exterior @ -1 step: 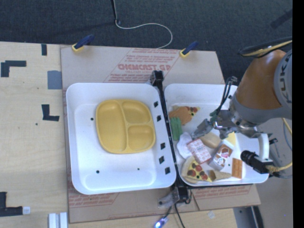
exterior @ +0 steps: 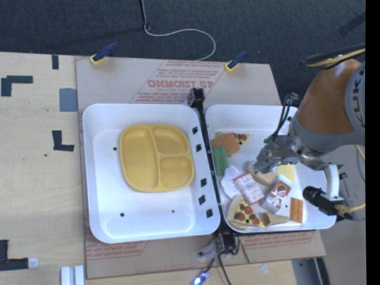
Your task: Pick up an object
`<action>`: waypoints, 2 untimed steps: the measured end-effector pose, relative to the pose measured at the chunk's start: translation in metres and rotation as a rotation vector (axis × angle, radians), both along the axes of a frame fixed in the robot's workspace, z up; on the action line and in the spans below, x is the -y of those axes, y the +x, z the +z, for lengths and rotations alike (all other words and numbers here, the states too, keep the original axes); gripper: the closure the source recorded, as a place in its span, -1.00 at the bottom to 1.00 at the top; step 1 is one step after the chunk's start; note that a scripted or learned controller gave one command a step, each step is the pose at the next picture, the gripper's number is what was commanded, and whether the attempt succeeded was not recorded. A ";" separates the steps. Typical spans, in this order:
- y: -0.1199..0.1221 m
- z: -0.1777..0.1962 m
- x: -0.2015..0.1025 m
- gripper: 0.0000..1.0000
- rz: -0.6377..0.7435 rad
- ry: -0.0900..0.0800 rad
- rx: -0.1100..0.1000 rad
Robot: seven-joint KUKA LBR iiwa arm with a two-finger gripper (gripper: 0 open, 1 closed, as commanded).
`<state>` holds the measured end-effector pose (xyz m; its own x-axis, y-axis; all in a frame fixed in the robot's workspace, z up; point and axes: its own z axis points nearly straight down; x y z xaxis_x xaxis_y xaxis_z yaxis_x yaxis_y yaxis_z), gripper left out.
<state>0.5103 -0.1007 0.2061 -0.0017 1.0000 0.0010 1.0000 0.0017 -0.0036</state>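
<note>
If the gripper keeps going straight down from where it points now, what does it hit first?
Most likely the pale yellow wedge or the pink-and-white packet beside it in the right bin; the gripper hovers there, but depth is unclear.

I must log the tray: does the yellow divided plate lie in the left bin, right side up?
Yes: the yellow plate lies flat in the left bin, compartments facing up.

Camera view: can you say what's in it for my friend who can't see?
A robot arm's gripper hangs over toy food in the right white bin. A yellow divided plate sits in the left white bin.
</note>
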 end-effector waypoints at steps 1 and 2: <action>-0.007 0.127 -0.098 1.00 0.012 0.003 0.016; -0.020 0.333 -0.139 1.00 0.004 0.002 0.022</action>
<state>0.4904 0.0378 0.5391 -0.0059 1.0000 0.0027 0.9998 0.0059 0.0189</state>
